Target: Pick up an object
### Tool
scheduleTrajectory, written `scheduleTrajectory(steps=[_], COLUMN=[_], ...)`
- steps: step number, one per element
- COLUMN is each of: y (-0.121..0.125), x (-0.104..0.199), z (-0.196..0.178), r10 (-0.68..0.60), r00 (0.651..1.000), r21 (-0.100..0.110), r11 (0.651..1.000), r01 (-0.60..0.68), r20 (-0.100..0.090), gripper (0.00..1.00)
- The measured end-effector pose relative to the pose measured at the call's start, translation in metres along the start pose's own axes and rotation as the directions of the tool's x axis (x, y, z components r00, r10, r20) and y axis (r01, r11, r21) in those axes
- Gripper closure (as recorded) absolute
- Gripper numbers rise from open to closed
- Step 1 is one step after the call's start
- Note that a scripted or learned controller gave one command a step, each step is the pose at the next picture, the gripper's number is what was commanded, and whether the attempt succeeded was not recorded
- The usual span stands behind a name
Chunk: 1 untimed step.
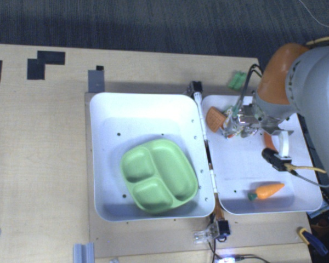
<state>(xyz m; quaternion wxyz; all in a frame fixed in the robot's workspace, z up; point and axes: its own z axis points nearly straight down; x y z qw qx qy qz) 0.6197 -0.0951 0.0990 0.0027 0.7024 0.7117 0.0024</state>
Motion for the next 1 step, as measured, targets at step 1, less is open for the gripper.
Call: scheduleTrajectory(steps=[1], y=[-0.0047], x=[0.0792], z=[-0.087], r10=[0.006], r00=[1.0], r21=[0.002], r11=[1.0], r01=[-0.006], r20=[-0.002], gripper=[1.0])
